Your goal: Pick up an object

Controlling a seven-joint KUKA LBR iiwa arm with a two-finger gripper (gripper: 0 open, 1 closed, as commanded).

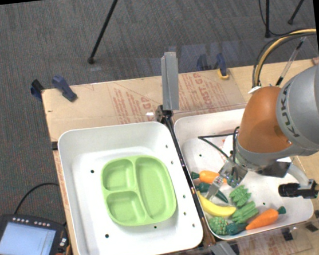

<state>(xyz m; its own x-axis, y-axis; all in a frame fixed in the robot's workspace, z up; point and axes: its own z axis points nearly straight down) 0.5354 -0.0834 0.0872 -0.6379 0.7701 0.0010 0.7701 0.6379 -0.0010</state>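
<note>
Toy vegetables (239, 209) lie under the down-angled gripper (217, 187), fingers spread, grasping nothing

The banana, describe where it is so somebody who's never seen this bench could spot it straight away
Of the two white bins, look in the right-hand bin, the one the arm reaches into. Along its left wall, just below the gripper, lies the banana, curving toward the bin's near edge. It is the only yellow piece among the orange carrots and green vegetables around it.
</note>
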